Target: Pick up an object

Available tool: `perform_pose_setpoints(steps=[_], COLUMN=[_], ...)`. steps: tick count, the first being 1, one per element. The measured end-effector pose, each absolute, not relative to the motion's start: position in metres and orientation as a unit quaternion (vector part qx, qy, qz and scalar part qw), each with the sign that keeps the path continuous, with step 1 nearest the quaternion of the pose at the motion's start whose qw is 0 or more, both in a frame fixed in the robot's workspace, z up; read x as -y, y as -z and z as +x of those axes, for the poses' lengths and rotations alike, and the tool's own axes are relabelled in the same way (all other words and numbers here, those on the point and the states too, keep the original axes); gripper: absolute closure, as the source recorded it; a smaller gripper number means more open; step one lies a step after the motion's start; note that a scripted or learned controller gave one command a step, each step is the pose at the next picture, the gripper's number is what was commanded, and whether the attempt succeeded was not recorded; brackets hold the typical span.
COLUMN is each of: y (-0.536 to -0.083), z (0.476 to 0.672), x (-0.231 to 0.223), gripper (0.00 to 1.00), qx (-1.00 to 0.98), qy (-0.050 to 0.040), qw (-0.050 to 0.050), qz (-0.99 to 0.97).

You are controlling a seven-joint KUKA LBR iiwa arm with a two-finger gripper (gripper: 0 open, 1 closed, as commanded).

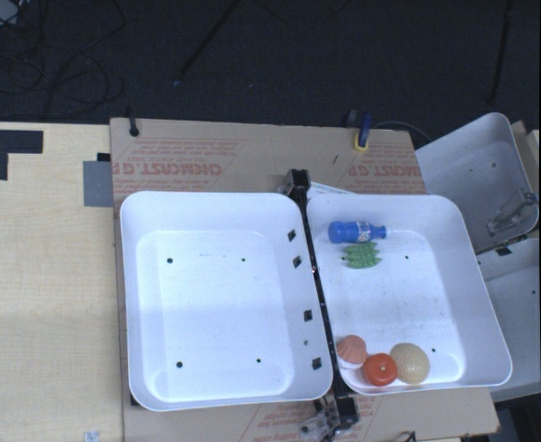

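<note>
Starting at the left, you have the pale wooden desk point(40, 284) with a black stepped patch point(10, 151) and a grey square point(96, 182) on it. A brown cardboard sheet point(205, 159) with red print lies under the two bins.

The left bin point(127, 247) is white and shallow, and its floor has four small dark dots. Four small black clips point(297, 261) run down the seam where the two bins touch. A blue and yellow clamp point(363, 133) sits at the back edge of the cardboard.

Everything you could pick up lies in the right bin point(477, 293), five objects in all, one of each. Toward the back, near the seam, a blue bottle point(357, 232) lies on its side with its white cap pointing right. A small green leafy piece point(362, 257) lies just in front of it, close to the bottle but apart from it. The other three crowd the front left corner, well apart from that pair. A pinkish round piece point(351, 348) is nearest the seam. A red-orange round one point(380, 369) is just beside it, against the front wall. A pale tan ball point(410, 362) touches the red one on its right.

You cannot tell how wide the claw is open, what it grips or touches, or how any of the five objects lies relative to it.

Right of the bins, a white tilted panel point(477, 178) leans at the edge of the view.
</note>
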State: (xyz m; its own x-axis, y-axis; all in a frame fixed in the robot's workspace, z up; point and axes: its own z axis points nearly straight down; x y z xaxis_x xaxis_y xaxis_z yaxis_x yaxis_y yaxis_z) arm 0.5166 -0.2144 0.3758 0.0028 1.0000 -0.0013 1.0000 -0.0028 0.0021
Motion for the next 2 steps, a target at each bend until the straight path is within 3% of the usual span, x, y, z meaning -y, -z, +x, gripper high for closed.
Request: perform_pose_setpoints(steps=[1,2], y=[-0.412,-0.304], z=[0.474,0.552], x=[0.215,0.212], gripper=[0.0,0.0], qx=[-0.706,-0.709], qy=[-0.0003,0.0011], qw=[0.001,-0.002], qz=[0.708,0.705])
